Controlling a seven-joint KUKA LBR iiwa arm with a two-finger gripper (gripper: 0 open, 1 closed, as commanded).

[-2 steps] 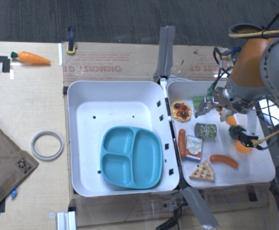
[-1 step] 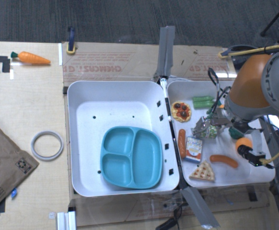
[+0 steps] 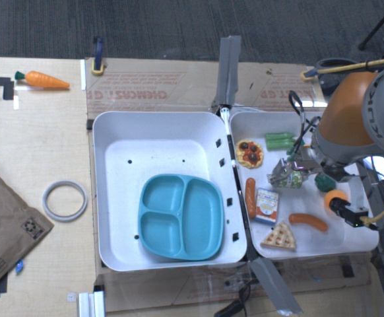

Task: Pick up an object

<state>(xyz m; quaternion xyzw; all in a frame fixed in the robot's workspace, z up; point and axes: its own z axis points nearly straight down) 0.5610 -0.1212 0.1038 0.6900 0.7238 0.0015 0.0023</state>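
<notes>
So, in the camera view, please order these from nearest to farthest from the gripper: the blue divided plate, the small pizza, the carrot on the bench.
From the gripper, in the right bin:
1. Small pizza, same bin, just left.
2. Blue divided plate, left bin.
3. Carrot, bench's far left corner.

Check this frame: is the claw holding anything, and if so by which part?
Cannot be told. The claw is low in the right bin, between the green block and the small carton, with nothing visibly between its tips.
</notes>
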